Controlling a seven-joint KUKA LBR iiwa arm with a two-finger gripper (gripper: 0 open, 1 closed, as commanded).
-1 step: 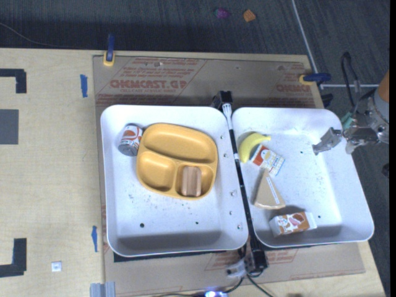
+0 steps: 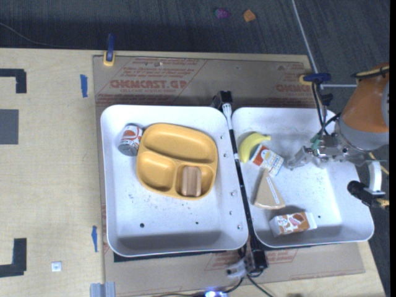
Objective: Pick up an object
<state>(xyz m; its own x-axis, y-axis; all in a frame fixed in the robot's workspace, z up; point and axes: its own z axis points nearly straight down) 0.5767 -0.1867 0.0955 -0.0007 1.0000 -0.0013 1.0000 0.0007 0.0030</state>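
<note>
A yellow banana (image 2: 252,145) curves along the right bin's (image 2: 346,224) left wall, long axis running top to bottom; the gripper's (image 2: 302,158) spread cannot be told.

Left bin (image 2: 117,228) & right bin (image 2: 346,215): white plastic, smooth, semi-gloss, light scuff specks. Divided tray (image 2: 167,147): yellow plastic, smooth, satin sheen. Can (image 2: 129,139) at left bin's far-left corner: metal w/ glossy printed wrap. Banana (image 2: 252,144): looks moulded plastic, glossy. Wedge (image 2: 268,192): tan, matt. Carton (image 2: 290,223) nr right bin's near edge: printed card, slight gloss. Worktop (image 2: 43,184): pale wood-grain, matt. Board (image 2: 185,79) under bins: brown cardboard, matt, printed. Arm (image 2: 366,110): orange band, smooth, glossy.
</note>
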